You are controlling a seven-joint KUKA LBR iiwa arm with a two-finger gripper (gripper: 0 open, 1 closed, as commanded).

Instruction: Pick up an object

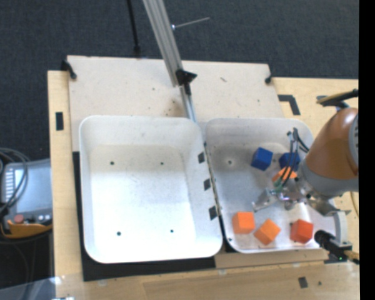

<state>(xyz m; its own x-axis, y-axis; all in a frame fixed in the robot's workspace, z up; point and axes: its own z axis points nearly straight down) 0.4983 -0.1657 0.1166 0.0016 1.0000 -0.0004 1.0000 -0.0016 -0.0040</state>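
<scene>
Camera view: gripper [276,195] low in right bin [237,133], among blocks; finger state cannot tell, clutter and wrist obscure.

Blue block [261,159] just beside, orange blocks [243,222] along near wall.

No block visibly held. Judgement: pick not yet done; grasp and lift remain.

Arm [334,152] in from the right — wrist angled down-left

bench [59,167] | left bin [144,186] | right bin [234,142], side by side
</scene>
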